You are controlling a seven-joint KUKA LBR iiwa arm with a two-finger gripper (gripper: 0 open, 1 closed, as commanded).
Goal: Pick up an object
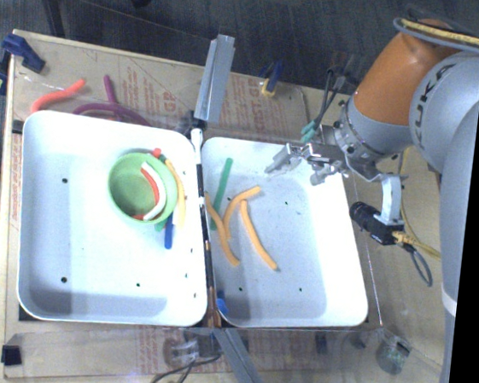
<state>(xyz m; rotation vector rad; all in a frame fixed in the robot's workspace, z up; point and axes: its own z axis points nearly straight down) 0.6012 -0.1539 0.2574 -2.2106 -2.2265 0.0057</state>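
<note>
- your end effector (298, 169) hangs over the far edge of the right bin (333, 274); its fingers look spread apart with nothing between them.
- nothing is picked yet, so you appear to be at the approach step.
- the nearest candidates lie loose on the right bin's floor: a green stick (224, 176) near the far left corner, and three orange strips (255, 240) fanned out just left of the bin's middle.
- the strips lie flat and two of them touch or cross near the left wall; you would likely get a cleaner grip on the one lying clear toward the middle.
- the green stick lies close to the left wall, which could block a finger on that side.
- the left bin (69, 253) holds a green bowl (132, 187) near its far right corner, with red, white and yellow pieces curled along its rim and a blue piece (168, 238) just beside it; that cluster is crowded and well apart from your end effector.
- on the desk (150, 73) beyond the left bin lie a red tube (57, 97) and a purple cord (111, 112), outside either bin.
</note>
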